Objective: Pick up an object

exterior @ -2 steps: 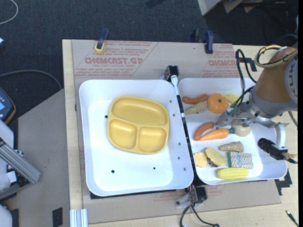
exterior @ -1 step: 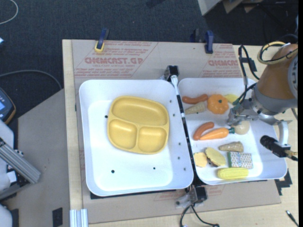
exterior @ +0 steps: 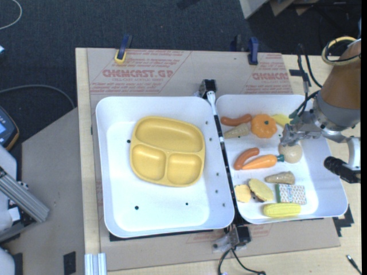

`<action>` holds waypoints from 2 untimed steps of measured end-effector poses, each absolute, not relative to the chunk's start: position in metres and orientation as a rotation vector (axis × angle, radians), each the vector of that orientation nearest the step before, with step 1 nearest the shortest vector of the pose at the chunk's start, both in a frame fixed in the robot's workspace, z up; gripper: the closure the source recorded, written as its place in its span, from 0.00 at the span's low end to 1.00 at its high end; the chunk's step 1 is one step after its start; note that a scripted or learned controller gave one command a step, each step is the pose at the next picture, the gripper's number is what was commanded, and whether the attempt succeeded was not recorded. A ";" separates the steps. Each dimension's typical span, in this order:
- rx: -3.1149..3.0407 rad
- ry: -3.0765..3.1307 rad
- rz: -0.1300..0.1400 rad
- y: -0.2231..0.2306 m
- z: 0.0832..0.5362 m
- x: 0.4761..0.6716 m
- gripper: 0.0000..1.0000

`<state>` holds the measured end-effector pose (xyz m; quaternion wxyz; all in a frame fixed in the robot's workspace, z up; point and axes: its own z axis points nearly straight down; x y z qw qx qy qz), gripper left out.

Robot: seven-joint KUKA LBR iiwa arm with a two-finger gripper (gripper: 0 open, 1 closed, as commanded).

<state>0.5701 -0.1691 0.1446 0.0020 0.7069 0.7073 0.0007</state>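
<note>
In the right bin [exterior: 338,202], seen from the fixed camera above the bench, the gripper [exterior: 291,139] hangs low over a small pale round object [exterior: 291,153], perhaps a toy onion or garlic bulb, which lies just right of the carrot [exterior: 261,162]. Whether the pincer is spread or pressed together I cannot tell; the fingers are too small and dark against the wrist, and nothing is plainly pinched between them.

Taking the carrot as landmark: the orange fruit [exterior: 264,126] sits just above it, a red sausage [exterior: 246,154] lies touching its left end, a corn cob [exterior: 281,210] lies well below it, and a checked packet [exterior: 292,195] lies between the two.

The pale bulb looks like hollow toy plastic: light, stiff, smooth and rounded, so I judge it likely to slip or roll. A hold across its widest part, straight down, seems best.

Well left of the carrot, the left bin [exterior: 112,171] bears a yellow divided plate [exterior: 167,150].

The board under the bins reads "CHEMCAST GP" [exterior: 137,72] in red print, repeated partly at the right.
</note>
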 end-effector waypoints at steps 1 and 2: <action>2.217 2.219 0.003 -0.179 0.194 0.573 1.00; 2.217 2.219 0.003 -0.179 0.226 0.574 1.00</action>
